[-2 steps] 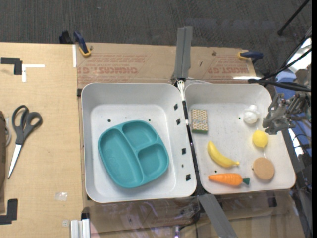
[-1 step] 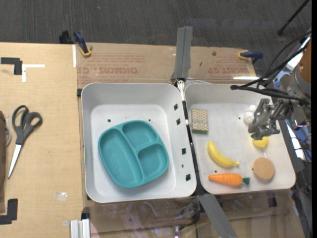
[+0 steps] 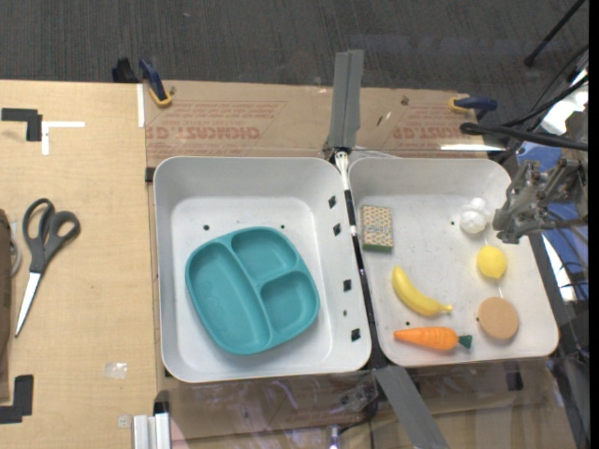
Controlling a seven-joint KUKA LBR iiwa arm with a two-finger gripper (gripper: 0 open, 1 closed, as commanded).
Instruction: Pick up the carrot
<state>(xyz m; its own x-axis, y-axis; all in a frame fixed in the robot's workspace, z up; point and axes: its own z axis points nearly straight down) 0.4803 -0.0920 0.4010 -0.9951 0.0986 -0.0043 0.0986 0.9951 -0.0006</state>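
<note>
The carrot [image 3: 431, 339] lies flat near the front wall of the right bin [image 3: 426, 178], its green end pointing right, the banana [image 3: 418, 292] just behind it. A descent could clip the banana or pin the carrot against the wall (little room there). The gripper [image 3: 520, 211] hangs at the bin's right rim, well apart from the carrot; I cannot tell how its jaws stand.

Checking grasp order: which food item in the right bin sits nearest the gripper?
The white ball, just left of the gripper. The lemon, banana and carrot lie farther toward the front.
</note>
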